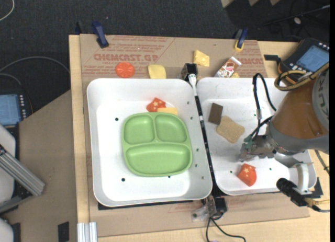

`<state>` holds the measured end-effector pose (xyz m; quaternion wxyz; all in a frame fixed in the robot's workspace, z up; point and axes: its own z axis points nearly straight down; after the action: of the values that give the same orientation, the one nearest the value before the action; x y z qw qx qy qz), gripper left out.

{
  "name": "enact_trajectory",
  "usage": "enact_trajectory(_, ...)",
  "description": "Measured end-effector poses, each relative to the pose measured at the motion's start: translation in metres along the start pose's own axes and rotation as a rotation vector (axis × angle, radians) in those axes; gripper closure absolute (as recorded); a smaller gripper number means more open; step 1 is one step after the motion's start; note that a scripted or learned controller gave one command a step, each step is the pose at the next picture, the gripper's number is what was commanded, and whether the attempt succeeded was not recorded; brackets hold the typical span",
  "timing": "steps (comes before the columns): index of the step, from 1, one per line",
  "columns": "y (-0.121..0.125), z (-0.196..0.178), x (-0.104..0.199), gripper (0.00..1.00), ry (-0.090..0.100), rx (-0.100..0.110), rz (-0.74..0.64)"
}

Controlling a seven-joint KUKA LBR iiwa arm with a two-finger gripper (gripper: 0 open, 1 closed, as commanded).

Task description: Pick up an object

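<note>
In the right bin [264, 186], a red toy fruit [247, 174] lies near the front. A tan bread slice [230, 129] and a dark brown square [215, 113] lie further back, touching each other. My gripper [252, 150] hangs low over the right bin, just above and slightly right of the red fruit and right of the bread slice. Nothing shows between its tips. In the left bin [104, 131] a green divided plate [156, 144] sits in the middle, with a red piece [155, 105] and a yellow piece [168, 111] at its back edge.
On the cardboard behind the bins lie an orange disc [124, 69], a yellow block [156, 71], a yellow wedge [201, 58] and a small red-and-white box [228, 68]. The arm's body [298, 118] covers the right bin's right side. A black cable [257, 100] loops above the gripper.
</note>
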<state>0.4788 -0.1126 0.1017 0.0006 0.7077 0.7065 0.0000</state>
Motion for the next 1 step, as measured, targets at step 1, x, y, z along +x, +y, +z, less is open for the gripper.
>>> enact_trajectory(1, -0.0002, 0.0006, 0.0000, 0.00, 0.000, 0.001, 0.001)
